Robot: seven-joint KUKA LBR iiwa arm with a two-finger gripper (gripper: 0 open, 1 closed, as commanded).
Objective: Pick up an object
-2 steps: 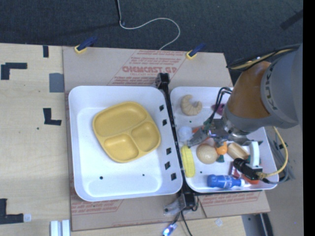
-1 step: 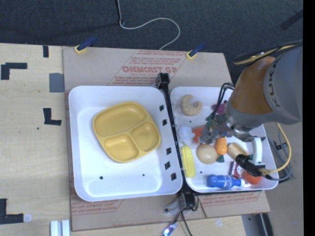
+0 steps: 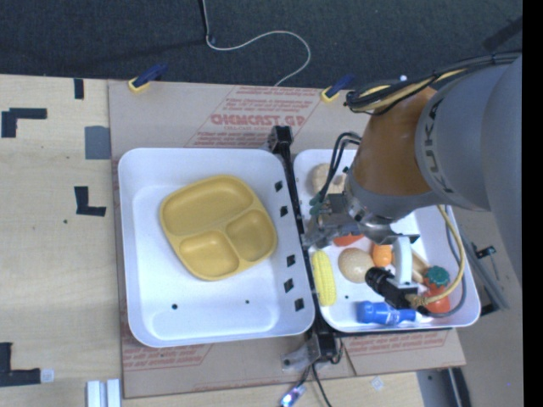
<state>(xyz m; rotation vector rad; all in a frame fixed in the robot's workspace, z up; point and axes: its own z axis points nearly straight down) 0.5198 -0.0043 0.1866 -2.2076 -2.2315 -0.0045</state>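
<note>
Overhead view of the worktop (image 3: pixel 51 227) with two shallow white bins side by side. The left bin (image 3: pixel 140 312) holds a yellow divided plate (image 3: pixel 219 225), lying flat near its centre. The right bin (image 3: pixel 458 316) holds the small candidate objects: a yellow corn cob (image 3: pixel 323 278) along its left wall, a beige egg-shaped piece (image 3: pixel 354 264) just beside the cob, a blue item (image 3: pixel 377 314) near the front wall, an orange piece with a green top (image 3: pixel 436 290) at the front right, and a pale round piece (image 3: pixel 320 177) near the back left. The grey arm (image 3: pixel 475 142) reaches in from the right; its end effector (image 3: pixel 333 225) hangs low over the left part of the right bin, above a red-orange piece (image 3: pixel 348 241). Whether the end effector is wide or narrow cannot be told, and no object is seen held.
</note>
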